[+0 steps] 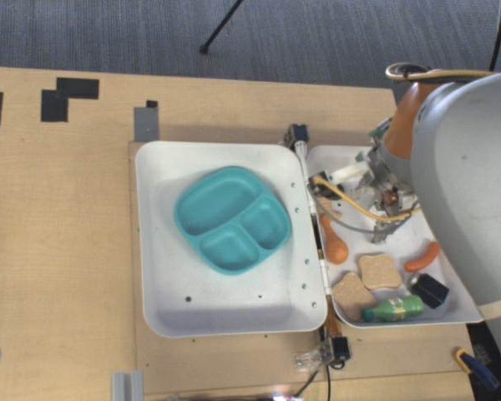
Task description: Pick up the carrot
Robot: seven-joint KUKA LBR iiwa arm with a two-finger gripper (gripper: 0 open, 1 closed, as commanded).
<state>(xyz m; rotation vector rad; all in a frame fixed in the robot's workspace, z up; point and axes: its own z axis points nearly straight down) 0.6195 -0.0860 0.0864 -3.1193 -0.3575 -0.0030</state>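
The carrot [333,241], a short orange cone, lies at the left side of the right bin [344,159], close to the wall it shares with the left bin. My gripper [382,207] hangs over the upper middle of the right bin, to the right of the carrot and slightly behind it, with a yellow cable looped across it. Nothing shows between the gripper and the carrot, and they stand apart.
In the right bin lie two bread slices [378,271], a green bottle [392,309], a black block [432,290] and an orange-red sausage [422,257]. The left bin [163,307] holds a teal divided plate [232,219]. The grey arm covers the right bin's right side.
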